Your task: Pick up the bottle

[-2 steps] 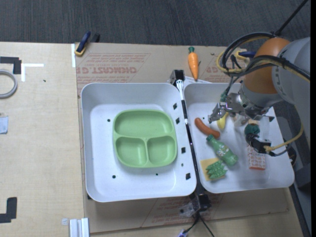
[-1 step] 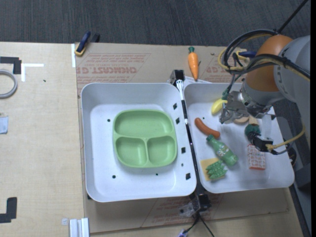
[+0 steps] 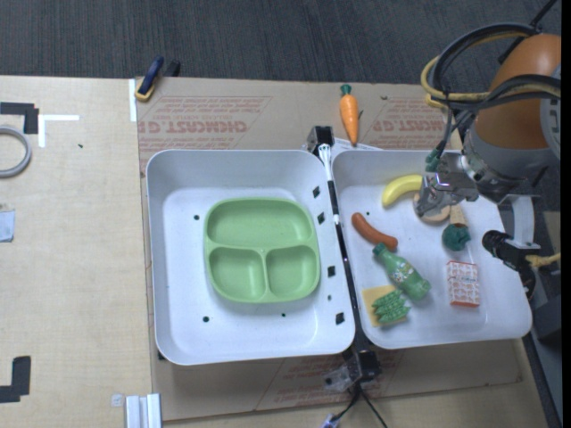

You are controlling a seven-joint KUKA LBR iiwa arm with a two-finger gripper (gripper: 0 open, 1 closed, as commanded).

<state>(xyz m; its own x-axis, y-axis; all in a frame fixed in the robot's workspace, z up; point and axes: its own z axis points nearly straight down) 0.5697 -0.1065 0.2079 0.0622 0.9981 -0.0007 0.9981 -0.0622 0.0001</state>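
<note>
Bench (image 3: 71, 266), tan, with cardboard sheet (image 3: 268, 119) under two white bins side by side. Left bin (image 3: 169, 266) carries a green three-compartment tray (image 3: 262, 250), sitting about centre.

Arm (image 3: 517, 105), grey with orange band, comes in at 3 o'clock with black and yellow cables looped above it, and hangs over the right bin's (image 3: 500, 324) 1 o'clock corner. Gripper (image 3: 434, 199) sits low near the bin's top edge, right beside the banana's 3 o'clock end; fingers too small and cluttered to read, so cannot tell how wide it is or whether it has anything. Nothing is visibly between the fingers.

Bottle (image 3: 401, 272), green, lies on its side in the right bin, roughly centre-left, tilted with the cap toward 11 o'clock. It is apart from the gripper, at about 7 o'clock from it.

Around the bottle: red sausage (image 3: 374, 230) just beside its cap at 11 o'clock; green bumpy toy (image 3: 390, 307) on a yellow piece (image 3: 376, 296) touching or nearly touching its base at 7 o'clock; red-white packet (image 3: 463, 284) at 3 o'clock, near but apart; small dark green item (image 3: 457, 236) at 1 o'clock. Banana (image 3: 401, 188), yellow, is at 12 o'clock.

Outside bins: carrot (image 3: 348, 113) on cardboard at 12 o'clock, blue-yellow marker (image 3: 149, 78) top left.
</note>
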